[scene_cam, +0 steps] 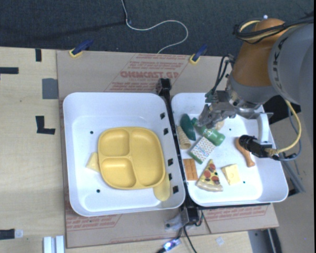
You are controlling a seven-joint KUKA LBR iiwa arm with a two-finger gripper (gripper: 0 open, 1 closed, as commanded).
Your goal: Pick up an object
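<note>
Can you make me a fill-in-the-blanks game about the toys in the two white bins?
1. The yellow divided plate lies in the ____ bin.
2. The toy pizza slice lies in the ____ bin.
3. The arm's band above the end effector is ____.
4. The cheese wedge next to the pizza slice is ____.

Missing words: left; right; orange; yellow

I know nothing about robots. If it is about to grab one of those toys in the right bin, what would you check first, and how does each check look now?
1. Gripper above the right bin: ok.
2. Target under it: green bottle lies closest: ok.
3. Room around target: checkered card touches it: not ok.
4. Fingers open: cannot tell.
5. Something already held: cannot tell.
6. Pizza slice and cheese cube away from the gripper: ok.
</note>
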